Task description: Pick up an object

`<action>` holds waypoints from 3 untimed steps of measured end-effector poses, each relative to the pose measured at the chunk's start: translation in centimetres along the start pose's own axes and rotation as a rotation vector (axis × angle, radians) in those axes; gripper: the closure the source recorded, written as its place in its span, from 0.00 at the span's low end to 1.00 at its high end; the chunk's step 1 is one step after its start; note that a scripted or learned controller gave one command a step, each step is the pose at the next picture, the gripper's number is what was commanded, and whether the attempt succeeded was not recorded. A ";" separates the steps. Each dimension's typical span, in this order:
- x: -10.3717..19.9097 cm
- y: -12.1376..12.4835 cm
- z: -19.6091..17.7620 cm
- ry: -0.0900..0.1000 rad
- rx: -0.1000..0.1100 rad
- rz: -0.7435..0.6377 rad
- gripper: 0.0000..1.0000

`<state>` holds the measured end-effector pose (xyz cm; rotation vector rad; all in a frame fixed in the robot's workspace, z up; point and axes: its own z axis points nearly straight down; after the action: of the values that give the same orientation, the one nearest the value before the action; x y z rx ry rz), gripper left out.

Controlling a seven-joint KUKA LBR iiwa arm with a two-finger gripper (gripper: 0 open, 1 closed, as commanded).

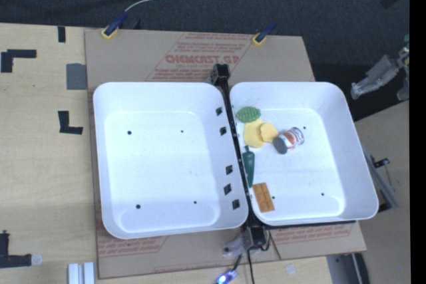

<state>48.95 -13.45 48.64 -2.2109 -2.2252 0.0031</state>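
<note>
— Gripper first: where is it?

— Grey, up past the top right corner of the right white plastic bin, outside its rim and over the dark floor. I cannot tell whether it is open or closed at this angle, and nothing can be seen in it.

— And the things it could pick up?

— All inside that right bin, gathered toward its left wall. A round green bumpy piece lies nearest the bin's far left corner. Just below it is a soft yellow lumpy object; the two look close to touching. Beside the yellow one, toward the bin's middle, a small red and white can with a grey end lies on its side.

— Anything nearer the bin's front?

— A slim dark green tool runs along the left wall, below the yellow object. An orange-brown rectangular block lies flat near the front left corner.

— What's around the right bin?

— The left white plastic bin sits against its left side, the rims meeting. Both rest on a brown cardboard sheet with red print, which two blue and yellow clamps grip at its far edge.
</note>
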 end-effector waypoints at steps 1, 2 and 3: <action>-0.3 0.0 -1.3 -0.004 -0.005 0.004 1.00; -0.9 -0.6 -5.1 -0.004 -0.009 0.005 1.00; -7.5 -0.7 -4.8 -0.005 -0.005 0.011 1.00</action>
<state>48.34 -20.95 53.45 -2.2286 -2.2176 0.0028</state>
